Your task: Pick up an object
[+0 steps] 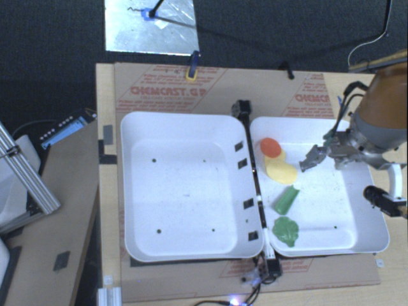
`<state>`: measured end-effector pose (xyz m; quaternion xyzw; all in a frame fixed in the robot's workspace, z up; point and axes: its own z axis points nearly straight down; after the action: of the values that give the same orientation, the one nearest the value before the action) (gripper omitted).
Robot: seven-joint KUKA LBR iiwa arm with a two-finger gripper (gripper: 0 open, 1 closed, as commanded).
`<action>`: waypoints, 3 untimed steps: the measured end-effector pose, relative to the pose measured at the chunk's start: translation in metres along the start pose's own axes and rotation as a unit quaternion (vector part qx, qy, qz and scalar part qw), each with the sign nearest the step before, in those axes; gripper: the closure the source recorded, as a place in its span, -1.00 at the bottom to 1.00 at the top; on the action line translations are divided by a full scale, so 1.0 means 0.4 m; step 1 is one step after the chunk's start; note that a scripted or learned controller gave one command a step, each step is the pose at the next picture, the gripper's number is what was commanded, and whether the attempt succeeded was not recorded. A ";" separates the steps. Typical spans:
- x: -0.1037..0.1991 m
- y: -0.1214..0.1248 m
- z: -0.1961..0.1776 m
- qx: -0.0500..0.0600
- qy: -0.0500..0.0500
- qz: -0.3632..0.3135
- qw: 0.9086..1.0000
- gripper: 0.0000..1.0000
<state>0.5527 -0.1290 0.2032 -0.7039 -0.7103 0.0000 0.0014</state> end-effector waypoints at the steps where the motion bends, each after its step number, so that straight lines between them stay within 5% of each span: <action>1: 0.094 0.124 0.313 0.000 0.000 0.000 1.000 -1.00; 2: 0.085 0.124 0.270 -0.003 -0.001 0.003 1.000 1.00; 3: 0.084 0.124 0.270 -0.003 -0.001 0.002 1.000 -1.00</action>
<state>0.6018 -0.0945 0.0949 -0.7056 -0.7086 -0.0009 -0.0013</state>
